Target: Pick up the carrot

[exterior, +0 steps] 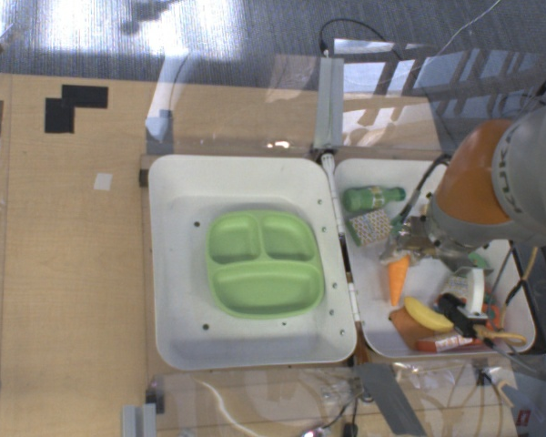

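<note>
Apparently my pincer (408, 247) hovers right above the carrot (397, 279), lined up to grab; whether it's clenched, I cannot tell.

**Lighting / image quality check**

Bright, even daylight overall. Strong sun patch on the grey floor (118, 16) top left, washed out near white, with dark thin shadows of some rig cast across it. Clear panels behind the bins throw pale streaky reflections, plus a small hot glint at the back rim of the left bin (278, 144). Left bin (173, 262) interior is near clipping; its walls barely separate from its floor. Green tray (264, 262) reads clean, soft shading in its compartments. My arm (491, 180) shades the right bin (369, 321) beneath it. Focus is mildly soft everywhere; small items at lower right smear together. Slight bowing of straight edges toward the frame borders.
</note>
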You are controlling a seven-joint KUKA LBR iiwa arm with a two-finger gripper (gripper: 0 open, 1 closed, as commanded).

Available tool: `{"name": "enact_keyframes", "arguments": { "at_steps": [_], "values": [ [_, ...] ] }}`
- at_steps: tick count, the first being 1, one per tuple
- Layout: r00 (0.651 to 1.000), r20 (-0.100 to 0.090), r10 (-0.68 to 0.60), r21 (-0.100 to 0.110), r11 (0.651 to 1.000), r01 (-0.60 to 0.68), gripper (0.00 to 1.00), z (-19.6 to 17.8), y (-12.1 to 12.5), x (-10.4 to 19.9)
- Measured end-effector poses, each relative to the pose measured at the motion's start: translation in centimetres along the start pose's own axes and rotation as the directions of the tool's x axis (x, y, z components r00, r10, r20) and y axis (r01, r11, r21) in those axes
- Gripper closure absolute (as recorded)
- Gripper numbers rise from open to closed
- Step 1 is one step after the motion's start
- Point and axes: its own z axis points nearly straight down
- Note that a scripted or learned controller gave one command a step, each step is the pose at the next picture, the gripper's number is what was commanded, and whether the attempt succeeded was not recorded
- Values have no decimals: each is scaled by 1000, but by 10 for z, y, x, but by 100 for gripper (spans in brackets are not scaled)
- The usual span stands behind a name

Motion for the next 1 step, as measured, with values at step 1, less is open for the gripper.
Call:
{"name": "enact_keyframes", "arguments": {
  "at_steps": [1],
  "values": [
    [994, 2, 111, 18, 994, -111, 100, -83, 18, 26]
  ]
}}
